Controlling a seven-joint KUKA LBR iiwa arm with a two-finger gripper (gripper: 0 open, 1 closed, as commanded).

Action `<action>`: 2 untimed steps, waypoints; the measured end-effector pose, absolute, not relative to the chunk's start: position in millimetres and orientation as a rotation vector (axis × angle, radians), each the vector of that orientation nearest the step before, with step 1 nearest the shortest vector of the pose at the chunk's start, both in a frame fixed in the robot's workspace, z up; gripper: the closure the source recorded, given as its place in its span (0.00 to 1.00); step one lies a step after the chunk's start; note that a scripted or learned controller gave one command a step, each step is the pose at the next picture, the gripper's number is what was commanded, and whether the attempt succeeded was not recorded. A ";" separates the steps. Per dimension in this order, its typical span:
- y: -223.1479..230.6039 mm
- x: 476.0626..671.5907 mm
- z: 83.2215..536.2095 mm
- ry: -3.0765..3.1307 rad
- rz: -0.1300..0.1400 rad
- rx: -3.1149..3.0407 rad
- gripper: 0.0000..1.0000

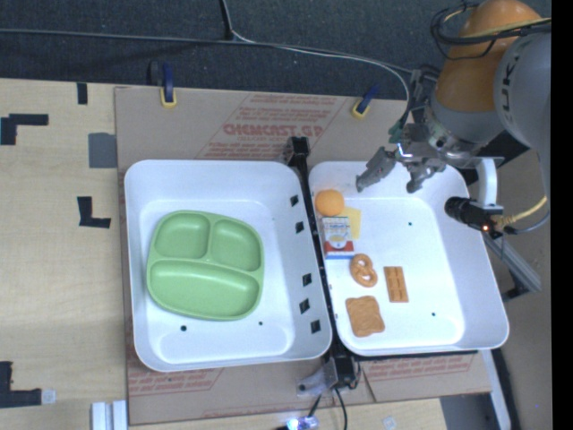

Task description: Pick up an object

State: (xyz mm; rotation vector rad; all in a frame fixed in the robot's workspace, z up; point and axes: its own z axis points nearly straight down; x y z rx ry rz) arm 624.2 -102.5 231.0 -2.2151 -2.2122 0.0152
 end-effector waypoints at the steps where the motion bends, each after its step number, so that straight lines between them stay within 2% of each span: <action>1: -102.3 626.8 238.7 -2.222 0.002 -2.219 0.00; 2: -106.8 625.5 195.3 -2.221 0.006 -2.219 0.00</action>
